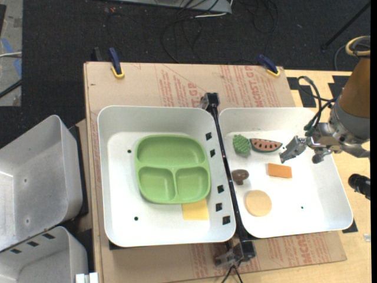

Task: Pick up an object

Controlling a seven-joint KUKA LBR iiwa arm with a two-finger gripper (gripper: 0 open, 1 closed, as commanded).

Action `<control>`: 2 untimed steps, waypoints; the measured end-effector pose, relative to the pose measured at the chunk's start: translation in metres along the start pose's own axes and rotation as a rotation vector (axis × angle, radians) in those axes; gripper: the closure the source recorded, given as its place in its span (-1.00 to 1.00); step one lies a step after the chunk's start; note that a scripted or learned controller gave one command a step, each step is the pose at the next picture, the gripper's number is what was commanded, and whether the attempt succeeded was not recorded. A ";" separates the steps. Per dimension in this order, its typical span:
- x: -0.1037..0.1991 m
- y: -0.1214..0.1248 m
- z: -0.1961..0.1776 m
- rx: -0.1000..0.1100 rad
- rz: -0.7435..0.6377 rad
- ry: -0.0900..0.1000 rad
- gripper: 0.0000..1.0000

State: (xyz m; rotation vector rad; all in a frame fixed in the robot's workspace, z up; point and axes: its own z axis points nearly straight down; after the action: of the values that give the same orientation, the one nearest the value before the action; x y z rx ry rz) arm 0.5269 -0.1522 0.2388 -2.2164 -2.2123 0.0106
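While the arm [353,99] reaches in from the right of the camera view, its gripper [293,149] hangs over the right bin [330,217], near that bin's upper right part. Nothing lies between the fingers; whether they are spread or pressed together I cannot tell at this size and angle.

Several candidates for the pick lie in the right bin. An orange block [279,170] sits just below and to the left of the gripper, nearest to it. A watermelon slice [265,145] lies to the gripper's left, and a green bumpy piece [241,144] is just beside the slice, close to the divider between the bins. Lower down are a small brown item [240,175] and a round tan disc [258,203].

The left bin [112,158] bears a green divided plate [173,168], with a yellow square [195,210] touching its lower edge.

As a judgement, the pick is not yet made, and the main risks come from the shapes. The orange block, the slice and the disc all look flat and low, so fingers that descend too little may close above them, and fingers that come down off-centre may push one aside instead of gripping it. The slice and the green piece lie so close that a try at either could nudge the other.
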 end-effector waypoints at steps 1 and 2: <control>0.000 0.002 -0.006 -0.011 -0.003 -0.002 -1.00; -0.007 0.002 0.056 -0.006 0.000 -0.001 -1.00</control>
State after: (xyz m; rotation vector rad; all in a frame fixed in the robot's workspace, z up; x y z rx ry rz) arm 0.5281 -0.1589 0.1833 -2.2206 -2.2156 0.0055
